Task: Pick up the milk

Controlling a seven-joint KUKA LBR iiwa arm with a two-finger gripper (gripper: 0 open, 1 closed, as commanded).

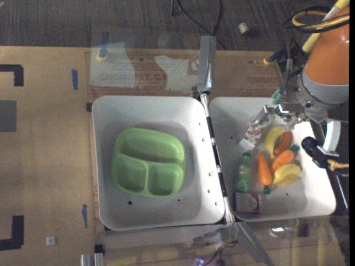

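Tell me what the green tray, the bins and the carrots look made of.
Green tray: likely moulded plastic; one even colour, rounded dividers, soft sheen.
Bins: probably thin white plastic or painted metal; smooth matte walls, rounded corners.
Carrots: seemingly toy plastic; flat, bright orange with a slight gloss, too blurred to be sure.

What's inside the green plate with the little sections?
Nothing that can be seen: the green divided plastic plate in the left white bin shows three bare sections. The toy carrots and bananas lie in the right white bin. What's underneath the plate is covered.
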